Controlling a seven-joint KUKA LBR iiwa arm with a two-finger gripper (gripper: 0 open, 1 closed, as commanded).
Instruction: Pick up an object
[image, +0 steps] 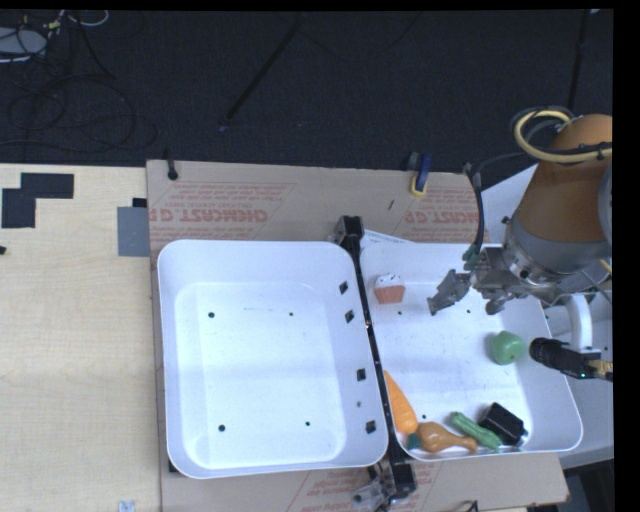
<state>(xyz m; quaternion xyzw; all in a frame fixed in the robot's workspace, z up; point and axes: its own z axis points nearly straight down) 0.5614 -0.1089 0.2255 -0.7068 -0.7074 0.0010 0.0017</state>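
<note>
My gripper (470, 298) hangs over the upper part of the right bin (470, 375), open, with nothing between its fingers. A small pink-brown block (389, 291) lies to its left, apart from it. A green ball (506, 347) rests just below and to the right of the gripper. Along the bin's front edge lie an orange carrot (400, 403), a tan gourd-shaped toy (440, 436), a green piece (475, 430) and a black block (503, 422).
The left bin (260, 455) stands beside the right one, with a black divider rail (365, 330) between them. Both sit on a cardboard sheet (260, 205). The arm's orange band (565, 190) rises at the right.
</note>
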